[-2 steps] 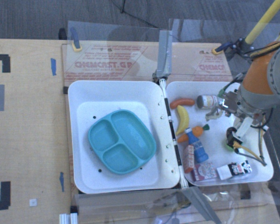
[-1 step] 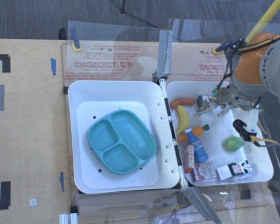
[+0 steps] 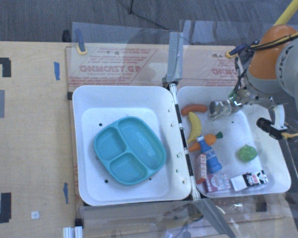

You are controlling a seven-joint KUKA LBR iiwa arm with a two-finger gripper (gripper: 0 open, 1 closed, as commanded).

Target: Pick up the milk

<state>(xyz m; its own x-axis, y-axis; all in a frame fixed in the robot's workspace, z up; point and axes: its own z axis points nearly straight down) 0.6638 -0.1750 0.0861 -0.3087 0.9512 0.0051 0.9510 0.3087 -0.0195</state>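
Light wooden bench (image 3: 30, 148) bore two shallow white bins side by side: left bin (image 3: 84, 133) and right bin (image 3: 278, 175). Black tape marks (image 3: 4, 67) and short blue tape strips (image 3: 56, 71) lay on its surface, left of the bins.

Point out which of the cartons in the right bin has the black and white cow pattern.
The milk carton at the near right corner of the right bin. It lies on its side, white with black patches; the carton to its left is red and pink.
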